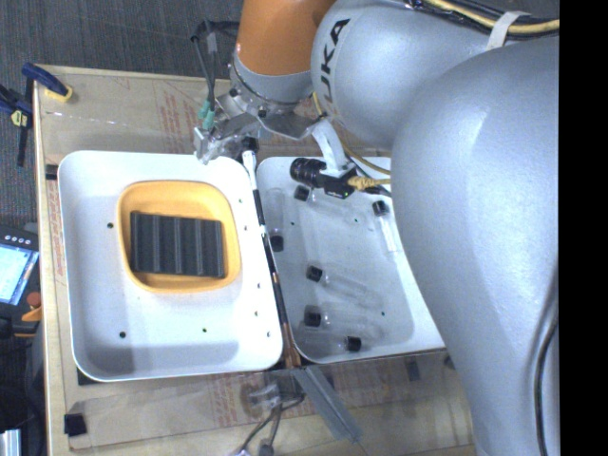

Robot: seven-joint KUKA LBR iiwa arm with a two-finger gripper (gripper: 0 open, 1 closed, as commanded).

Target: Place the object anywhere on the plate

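A yellow plate [178, 196] with a dark ridged centre lies in the left white bin [95, 350]. My gripper [213, 143] hangs over the far edge of that bin, near the rim shared with the right bin, beyond the plate's far right corner. A small teal-green piece [203, 113] shows right at the gripper's upper side; I cannot tell whether it is held. The metal parts of the gripper are small and blurred here.
The right white bin [399, 323] holds several small black blocks [313, 275] and a clear, tube-like thing [348, 290]. The big grey arm covers that bin's right side. Blue clamps [46, 80] sit at the bench's far left corner.
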